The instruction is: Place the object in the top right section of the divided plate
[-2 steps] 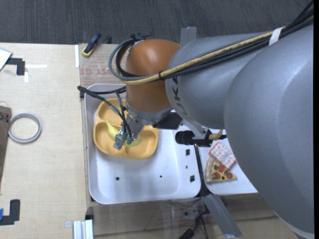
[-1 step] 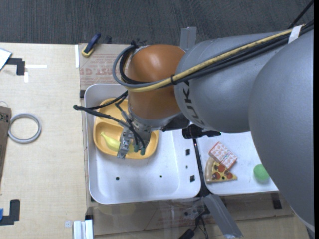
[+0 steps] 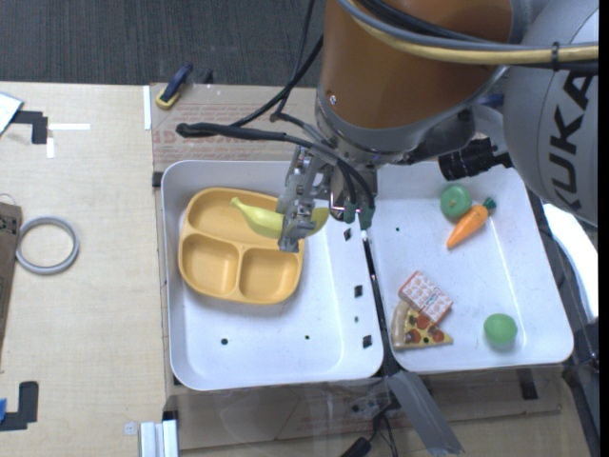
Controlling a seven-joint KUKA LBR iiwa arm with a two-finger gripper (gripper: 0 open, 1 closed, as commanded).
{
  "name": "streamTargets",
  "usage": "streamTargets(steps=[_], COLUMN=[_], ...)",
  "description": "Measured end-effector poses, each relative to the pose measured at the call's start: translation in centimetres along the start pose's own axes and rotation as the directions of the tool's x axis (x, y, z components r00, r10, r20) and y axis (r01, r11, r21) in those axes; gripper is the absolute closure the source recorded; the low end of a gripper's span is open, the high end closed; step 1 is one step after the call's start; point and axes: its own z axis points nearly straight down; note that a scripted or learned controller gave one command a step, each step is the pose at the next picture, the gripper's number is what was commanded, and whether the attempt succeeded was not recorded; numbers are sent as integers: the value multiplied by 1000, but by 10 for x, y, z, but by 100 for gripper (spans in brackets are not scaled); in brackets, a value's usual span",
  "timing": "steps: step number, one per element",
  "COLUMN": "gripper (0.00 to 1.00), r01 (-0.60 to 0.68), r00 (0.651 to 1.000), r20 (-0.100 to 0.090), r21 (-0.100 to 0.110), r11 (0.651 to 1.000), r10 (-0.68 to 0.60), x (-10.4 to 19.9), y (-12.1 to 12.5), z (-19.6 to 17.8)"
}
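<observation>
- You can see the banana (image 3: 259, 217) lying across the top section of the yellow divided plate (image 3: 228, 272), towards its right rim.
- The gripper (image 3: 297, 219) sits at the banana's right end, fingers closed on it.
- You're nearly done, I judge: what's left is releasing and lifting clear.

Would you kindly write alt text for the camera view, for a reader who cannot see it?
The tool hangs over the yellow divided plate in the left bin, with a banana at its fingers above the plate's top section. The right bin holds a carrot, pizza slice and green ball.
</observation>
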Motion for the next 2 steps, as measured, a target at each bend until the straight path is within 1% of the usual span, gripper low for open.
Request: streamTargets(steps=[1,2], gripper=[100,100], r01=[420,640], r00=[908,769], r20=[-1,4], r21=[-1,0], r11=[908,769], r10=[-420,-640], x=[13,-12], y=[24,-88], z=[99,18])
